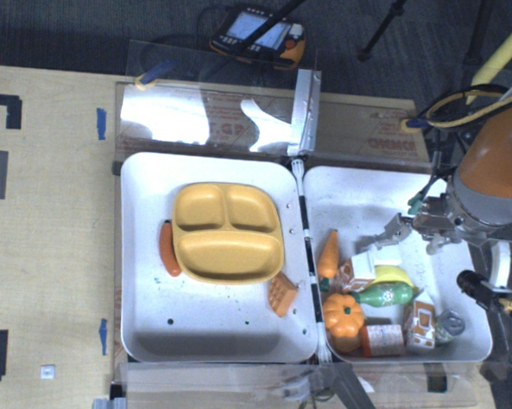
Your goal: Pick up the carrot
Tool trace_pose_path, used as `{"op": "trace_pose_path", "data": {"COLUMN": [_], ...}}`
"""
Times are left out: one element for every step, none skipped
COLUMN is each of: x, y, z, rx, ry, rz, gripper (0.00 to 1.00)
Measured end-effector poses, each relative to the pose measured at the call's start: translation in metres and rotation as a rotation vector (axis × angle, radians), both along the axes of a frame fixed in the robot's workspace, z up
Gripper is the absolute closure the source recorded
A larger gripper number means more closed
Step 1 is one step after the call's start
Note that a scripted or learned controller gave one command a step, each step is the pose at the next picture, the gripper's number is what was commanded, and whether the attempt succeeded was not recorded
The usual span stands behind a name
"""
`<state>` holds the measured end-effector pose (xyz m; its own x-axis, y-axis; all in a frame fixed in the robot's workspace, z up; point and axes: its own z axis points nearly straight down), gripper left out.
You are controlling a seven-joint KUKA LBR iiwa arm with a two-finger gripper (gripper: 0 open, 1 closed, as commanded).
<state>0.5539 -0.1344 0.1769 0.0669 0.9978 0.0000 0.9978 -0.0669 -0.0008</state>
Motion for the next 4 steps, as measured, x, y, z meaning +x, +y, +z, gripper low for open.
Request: {"op": "trace_pose_path", "data": {"x": [-0.029,-0.071,-0.07,-0.037], "y": [0.038,0.019,0.017,0.048], "z": [-0.078,-0.09,-0.079,0.007], "rx": [0.0,-0.001,-0.003,-0.001], "ry": [0.0,-0.011,-0.016,0.001], "rz": [-0.035,-0.129,-0.132,-0.42], "gripper": [0.0,0.0,1.0,1.0]}}
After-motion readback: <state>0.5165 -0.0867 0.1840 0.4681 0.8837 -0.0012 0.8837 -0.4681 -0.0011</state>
